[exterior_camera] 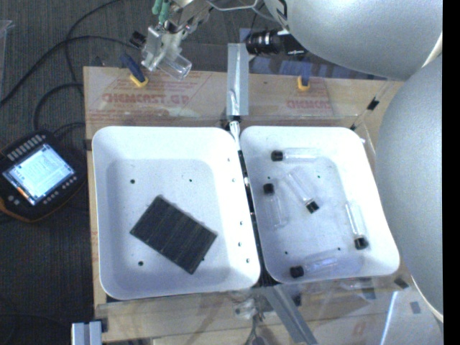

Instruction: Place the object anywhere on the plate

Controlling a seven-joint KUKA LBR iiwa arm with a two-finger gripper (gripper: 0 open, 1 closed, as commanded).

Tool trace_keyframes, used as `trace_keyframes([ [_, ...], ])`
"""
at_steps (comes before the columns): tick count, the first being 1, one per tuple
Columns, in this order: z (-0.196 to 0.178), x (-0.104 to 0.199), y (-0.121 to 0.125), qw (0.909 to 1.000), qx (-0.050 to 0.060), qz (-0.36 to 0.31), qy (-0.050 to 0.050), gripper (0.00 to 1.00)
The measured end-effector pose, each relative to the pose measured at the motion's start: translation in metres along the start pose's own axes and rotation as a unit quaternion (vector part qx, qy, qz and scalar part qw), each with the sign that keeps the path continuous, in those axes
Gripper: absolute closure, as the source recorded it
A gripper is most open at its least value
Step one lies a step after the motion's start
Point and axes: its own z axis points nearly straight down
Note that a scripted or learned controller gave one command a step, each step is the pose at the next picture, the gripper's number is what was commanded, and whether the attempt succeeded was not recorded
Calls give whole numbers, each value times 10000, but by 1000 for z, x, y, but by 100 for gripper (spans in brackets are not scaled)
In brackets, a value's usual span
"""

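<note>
Both bins were white: the left bin [115,149] held a dark grey plate [173,234] with faint ribbed stripes; the right bin [374,192] held clear vials [300,186] with black caps. My arm [359,20] was silver-grey, the surface [208,95] pale tan with faded red lettering.

Overhead lighting, even and fairly bright. White bins [108,192] near overexposed; inner walls show soft grey shading, no hard shadows. Broad glare on grey arm [359,20] at far right, surface washed out. Clear vials [300,185] in right bin low contrast, edges hard to trace. Pendant screen [39,169] at left blown out, unreadable. Overall image slightly soft and grainy; floor dark
</note>
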Motion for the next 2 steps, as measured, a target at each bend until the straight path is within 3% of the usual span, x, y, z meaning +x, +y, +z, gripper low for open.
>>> trace_keyframes([
  [2,-18,0,1,10000,6,-3,-30,100],
])
